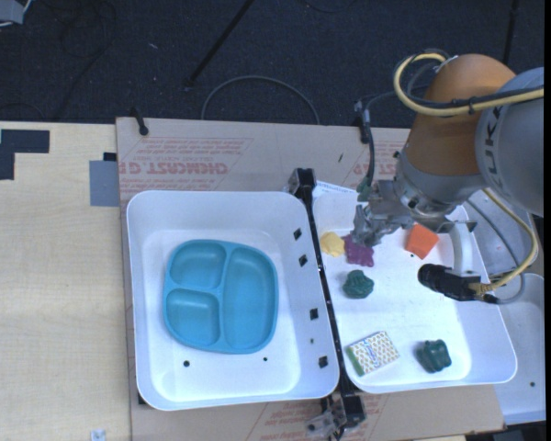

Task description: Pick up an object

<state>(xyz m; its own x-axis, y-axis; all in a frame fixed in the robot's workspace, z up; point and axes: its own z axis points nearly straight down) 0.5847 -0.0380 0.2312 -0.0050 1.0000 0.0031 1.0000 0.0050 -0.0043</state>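
Down at the front of the right white bin (496,366) we see a small flat card with a checked pattern (373,352). Just to its right lies a dark green lumpy toy (432,356). Both sit well apart from the arm's tool.

Going a bit further back, we find a dark teal round lump (357,285) near the middle of that bin. It sits just below the gripper, not touching it as far as we can see.

Next comes the purple knobbly toy (358,251). The grey two-finger gripper (366,231) is right on top of it, and the tips seem to meet the top of the purple toy. We cannot tell if the tool is gripping it or only resting over it, because the tips are too small and dark to make out.

Just left of the purple toy lies a small yellow soft lump (331,243), close beside it. To the right, past the gripper, sits an orange block (421,241), near the arm's wrist.

Over in the left white bin (151,228) lies a light blue plastic plate with three sections (222,295), far from the gripper.

Behind it all, the big orange band of the arm (455,122) rises over the right bin.
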